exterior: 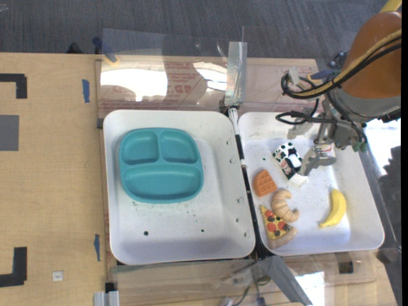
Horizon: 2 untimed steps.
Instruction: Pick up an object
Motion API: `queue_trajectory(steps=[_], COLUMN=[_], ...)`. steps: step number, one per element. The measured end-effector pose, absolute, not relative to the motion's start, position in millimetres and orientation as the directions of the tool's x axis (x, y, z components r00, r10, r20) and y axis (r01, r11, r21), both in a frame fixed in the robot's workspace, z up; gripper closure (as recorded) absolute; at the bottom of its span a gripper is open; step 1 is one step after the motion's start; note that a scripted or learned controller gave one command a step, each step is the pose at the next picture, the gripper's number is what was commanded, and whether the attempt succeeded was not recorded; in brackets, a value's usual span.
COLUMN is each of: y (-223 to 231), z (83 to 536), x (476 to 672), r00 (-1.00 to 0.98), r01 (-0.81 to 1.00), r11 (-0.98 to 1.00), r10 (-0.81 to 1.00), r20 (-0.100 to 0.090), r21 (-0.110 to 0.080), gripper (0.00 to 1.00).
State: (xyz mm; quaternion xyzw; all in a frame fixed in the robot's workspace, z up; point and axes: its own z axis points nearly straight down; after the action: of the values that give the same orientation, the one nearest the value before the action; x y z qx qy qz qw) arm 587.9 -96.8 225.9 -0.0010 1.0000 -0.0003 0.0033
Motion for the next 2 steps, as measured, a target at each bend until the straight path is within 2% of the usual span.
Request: queue_trajectory(steps=[1,2], y=[-97,-97], z=[107,119], x=[575.3,577.0], r00=[-0.996,-0.996], r01=[-0.088,-0.090], r11=[0.996,0.996], r10=[-0.088,-0.090], r20=[-0.025,-0.030], r21=[-0.007,-0.009], gripper=[0.00,1.00])
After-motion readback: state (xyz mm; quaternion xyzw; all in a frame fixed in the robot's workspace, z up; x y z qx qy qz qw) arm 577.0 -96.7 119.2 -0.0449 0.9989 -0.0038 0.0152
